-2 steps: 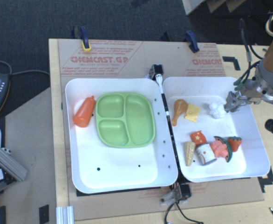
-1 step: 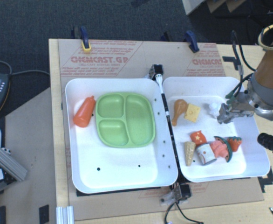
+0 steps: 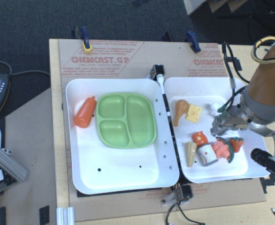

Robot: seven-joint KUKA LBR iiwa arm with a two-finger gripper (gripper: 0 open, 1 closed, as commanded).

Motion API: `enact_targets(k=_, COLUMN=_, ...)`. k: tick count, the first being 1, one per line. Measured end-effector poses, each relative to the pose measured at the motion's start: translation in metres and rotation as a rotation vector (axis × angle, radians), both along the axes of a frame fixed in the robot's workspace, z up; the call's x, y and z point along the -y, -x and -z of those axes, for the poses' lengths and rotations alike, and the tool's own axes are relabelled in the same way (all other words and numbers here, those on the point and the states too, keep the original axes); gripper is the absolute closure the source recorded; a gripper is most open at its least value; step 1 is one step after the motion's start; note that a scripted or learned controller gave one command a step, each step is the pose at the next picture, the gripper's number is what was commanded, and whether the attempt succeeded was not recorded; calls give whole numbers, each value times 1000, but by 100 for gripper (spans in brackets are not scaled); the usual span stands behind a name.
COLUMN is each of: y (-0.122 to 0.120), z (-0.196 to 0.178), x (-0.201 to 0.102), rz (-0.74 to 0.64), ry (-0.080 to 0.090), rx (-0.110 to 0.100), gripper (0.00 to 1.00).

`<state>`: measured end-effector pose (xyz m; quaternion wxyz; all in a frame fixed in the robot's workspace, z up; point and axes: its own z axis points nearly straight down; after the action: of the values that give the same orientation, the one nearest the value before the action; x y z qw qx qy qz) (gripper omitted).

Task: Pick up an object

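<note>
From my station I see two shallow white plastic bins: the left bin (image 3: pixel 81 172) and the right bin (image 3: pixel 231 172). In the left one sit a pale green sectioned plastic plate (image 3: pixel 126 120) and an orange-red toy bottle (image 3: pixel 85 112). The right one shows a brown drumstick-shaped toy (image 3: pixel 180 110), a yellow cheese-like square (image 3: pixel 194 113), a small red piece with a yellow star (image 3: pixel 199 138), a tan cone (image 3: pixel 190 153), a silver-and-white can (image 3: pixel 207 154) and a pink toy with green trim (image 3: pixel 222 149). The arm (image 3: pixel 264 88) is grey with an orange-brown band. The bench board (image 3: pixel 128 62) is tan with red lettering.

Blue clamps (image 3: pixel 86 34) on cardboard-covered bench (image 3: pixel 57 125)
</note>
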<state>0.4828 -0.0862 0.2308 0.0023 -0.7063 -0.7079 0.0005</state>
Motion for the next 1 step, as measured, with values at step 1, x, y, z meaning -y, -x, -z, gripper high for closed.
enact_targets(k=1, y=-5, z=-4, x=-5, rz=1, ry=3, rx=5, gripper=100)
